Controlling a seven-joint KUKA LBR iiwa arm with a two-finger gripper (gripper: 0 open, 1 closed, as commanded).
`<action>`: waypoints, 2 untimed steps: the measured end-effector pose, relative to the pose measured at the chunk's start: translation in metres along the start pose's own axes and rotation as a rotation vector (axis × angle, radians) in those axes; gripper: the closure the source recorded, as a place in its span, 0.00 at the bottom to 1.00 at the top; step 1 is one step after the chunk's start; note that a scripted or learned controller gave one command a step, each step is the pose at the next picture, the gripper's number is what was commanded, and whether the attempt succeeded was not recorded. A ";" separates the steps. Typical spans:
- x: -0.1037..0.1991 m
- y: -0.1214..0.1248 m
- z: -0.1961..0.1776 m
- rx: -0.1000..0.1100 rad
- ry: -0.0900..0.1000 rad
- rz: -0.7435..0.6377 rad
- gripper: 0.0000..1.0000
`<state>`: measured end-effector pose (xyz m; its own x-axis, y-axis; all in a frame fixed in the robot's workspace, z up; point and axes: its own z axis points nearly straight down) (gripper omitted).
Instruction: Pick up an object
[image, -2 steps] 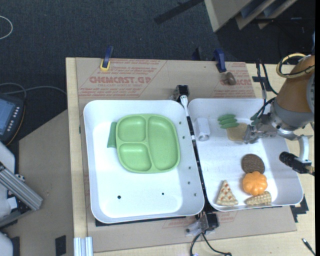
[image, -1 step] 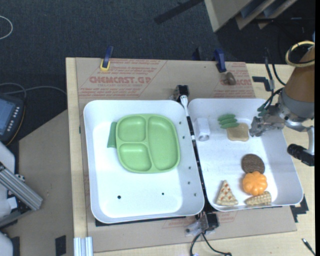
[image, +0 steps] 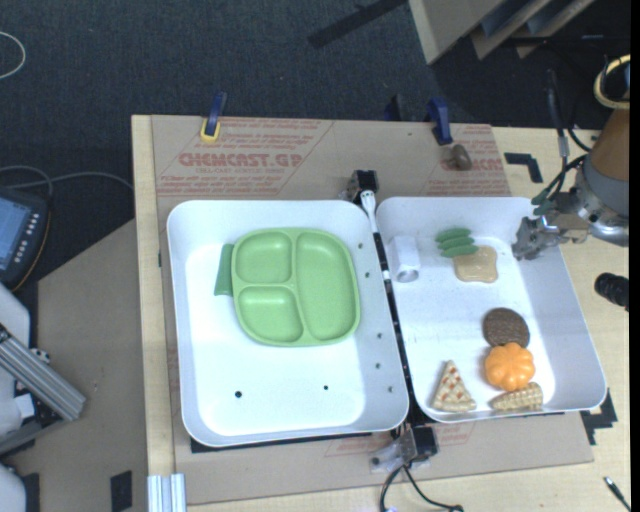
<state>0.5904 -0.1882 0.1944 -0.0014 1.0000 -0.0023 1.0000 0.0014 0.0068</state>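
Observation:
The right bin (image: 570, 300) holds several toy foods: a green bean pod (image: 456, 240), a beige bread piece (image: 477, 265), a white cylinder (image: 406, 258), a brown cookie (image: 506, 327), an orange pumpkin (image: 509, 366), a pizza slice (image: 453, 388) and a corn cob (image: 517, 399). My gripper (image: 528, 243) hangs at that bin's upper right edge, right of the bread piece and apart from it. Nothing shows between its fingers.
The left bin (image: 200, 350) carries a green three-compartment plate (image: 296, 285). A divider of black clips (image: 385, 290) runs between the bins. Clamps (image: 212, 118) hold the cardboard at the back. Cables and a device lie off the bench on the left.

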 end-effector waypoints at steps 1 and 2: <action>0.000 0.001 -0.033 0.001 0.000 0.000 1.00; 0.057 -0.008 -0.025 0.009 0.004 -0.003 1.00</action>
<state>0.5823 -0.1309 0.2197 -0.0041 1.0000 0.0020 1.0000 0.0041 -0.0026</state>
